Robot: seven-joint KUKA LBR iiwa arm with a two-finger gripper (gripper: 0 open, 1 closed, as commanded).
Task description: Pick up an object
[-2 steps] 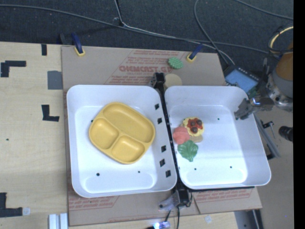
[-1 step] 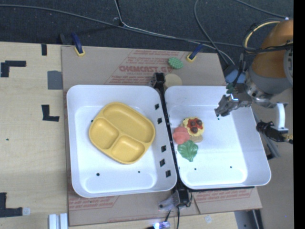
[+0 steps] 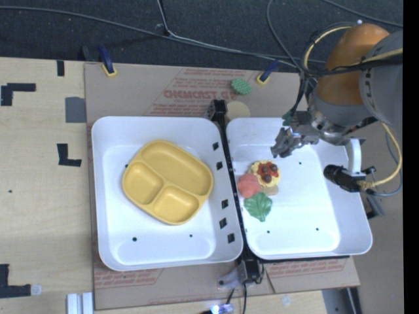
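Camera view looks down on two white bins side by side on a cardboard sheet. The left bin [image 3: 105,175] holds a yellow tray [image 3: 167,181] with three compartments, lying flat and turned at an angle near the bin's middle.

The right bin [image 3: 327,227] holds three small toy foods, clustered against its left side: a pizza slice [image 3: 267,174] with a yellow base and red and dark toppings, a pink piece [image 3: 248,186] touching the slice's lower left, and a green leafy piece [image 3: 258,206] just below both.

The gripper [image 3: 286,144] hangs over the upper part of the right bin — above and to the right of the pizza slice, apart from it. Nothing sits between its fingers; whether they are spread or closed cannot be told at this angle. Behind it, the grey arm [image 3: 386,77] with its orange band reaches in from the right, cables looping around it.

Red print runs across the cardboard [image 3: 163,90] above the bins — one word looks like "CHEMGAST", the smaller lines too faint to read. A green dotted piece [image 3: 240,84] lies on the cardboard beyond the bins, near a blue and yellow clamp [image 3: 265,76]. Another such clamp [image 3: 107,63] grips the sheet's upper left corner.
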